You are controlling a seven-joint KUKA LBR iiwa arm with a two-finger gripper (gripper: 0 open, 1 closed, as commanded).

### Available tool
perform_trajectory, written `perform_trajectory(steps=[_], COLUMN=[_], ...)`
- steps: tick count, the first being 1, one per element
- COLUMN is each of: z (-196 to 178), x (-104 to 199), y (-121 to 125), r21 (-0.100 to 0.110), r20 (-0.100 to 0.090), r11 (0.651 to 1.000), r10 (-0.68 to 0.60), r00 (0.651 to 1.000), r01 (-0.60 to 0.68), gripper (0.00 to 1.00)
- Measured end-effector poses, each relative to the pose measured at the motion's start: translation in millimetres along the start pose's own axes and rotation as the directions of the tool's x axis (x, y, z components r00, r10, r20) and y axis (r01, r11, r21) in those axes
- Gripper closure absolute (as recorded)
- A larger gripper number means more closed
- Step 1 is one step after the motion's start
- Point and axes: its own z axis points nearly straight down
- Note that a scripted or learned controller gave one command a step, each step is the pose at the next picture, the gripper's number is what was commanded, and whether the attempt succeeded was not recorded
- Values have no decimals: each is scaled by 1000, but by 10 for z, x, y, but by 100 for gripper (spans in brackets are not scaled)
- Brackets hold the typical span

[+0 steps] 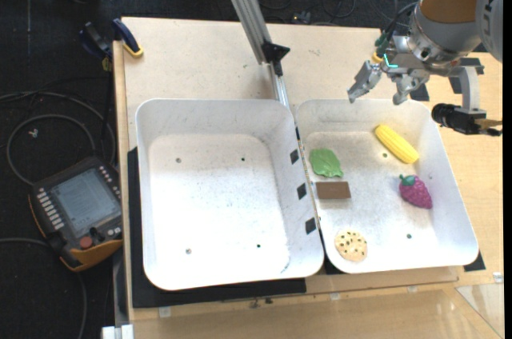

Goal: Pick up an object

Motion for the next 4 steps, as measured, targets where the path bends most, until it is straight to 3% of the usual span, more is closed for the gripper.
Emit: perform_trajectory(steps=[1,4], z=[-25,1824], x=[0,-34], y=[7,-61], r21=[-4,2], r20=[1,0], r11=[1000,1000], r10=[-1,4], r00=[1000,1000], r01=[1,-4], gripper=[0,0])
